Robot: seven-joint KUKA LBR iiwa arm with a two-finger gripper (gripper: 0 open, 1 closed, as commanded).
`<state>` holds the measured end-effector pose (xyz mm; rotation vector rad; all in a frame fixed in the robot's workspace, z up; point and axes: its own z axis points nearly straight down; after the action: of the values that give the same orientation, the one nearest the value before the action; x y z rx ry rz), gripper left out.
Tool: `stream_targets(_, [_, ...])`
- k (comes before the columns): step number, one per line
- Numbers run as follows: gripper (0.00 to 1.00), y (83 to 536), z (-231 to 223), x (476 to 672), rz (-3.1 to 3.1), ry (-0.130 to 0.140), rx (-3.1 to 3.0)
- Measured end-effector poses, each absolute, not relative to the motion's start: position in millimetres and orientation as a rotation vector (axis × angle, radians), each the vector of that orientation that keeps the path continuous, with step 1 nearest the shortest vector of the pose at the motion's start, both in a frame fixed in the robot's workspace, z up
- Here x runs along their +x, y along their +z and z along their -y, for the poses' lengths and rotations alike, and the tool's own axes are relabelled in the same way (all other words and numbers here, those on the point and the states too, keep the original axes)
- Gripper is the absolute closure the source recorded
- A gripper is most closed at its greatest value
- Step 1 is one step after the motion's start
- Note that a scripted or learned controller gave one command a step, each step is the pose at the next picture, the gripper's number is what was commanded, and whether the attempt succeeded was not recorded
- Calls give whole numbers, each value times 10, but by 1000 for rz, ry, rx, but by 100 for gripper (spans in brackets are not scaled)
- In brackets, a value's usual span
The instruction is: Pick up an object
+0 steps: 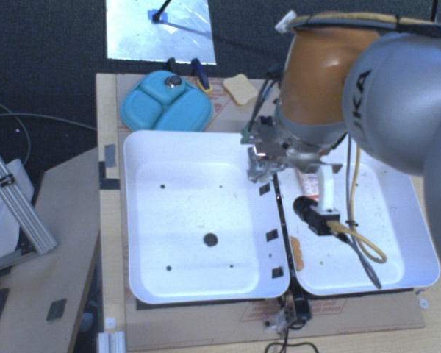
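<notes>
Gripper [261,166] hangs over the divide between left bin [143,197] and right bin [419,263]; how wide it stands cannot be told. Small orange piece [296,253] lies in right bin.

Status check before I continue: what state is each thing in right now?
gripper: low, at the wall between left bin and right bin.
dark disc: flat on the left bin's floor.
orange piece: lying in the right bin.
red-and-white tube: in the right bin, partly hidden under the gripper.
blue tray: behind the left bin.
</notes>
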<state>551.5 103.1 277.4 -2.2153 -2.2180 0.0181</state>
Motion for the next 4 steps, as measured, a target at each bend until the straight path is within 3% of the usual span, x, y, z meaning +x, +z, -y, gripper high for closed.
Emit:
stream_targets(1, [100, 2608, -599, 4957, 2216, 5, -2223])
stream_targets(2, [100, 3443, -149, 4929, 2224, -13, -2231])
stream_targets(3, [100, 3961, -819, 5167, 2235, -13, -2214])
stream_targets(4, [100, 2571, -1294, 5729, 2227, 6, -2211])
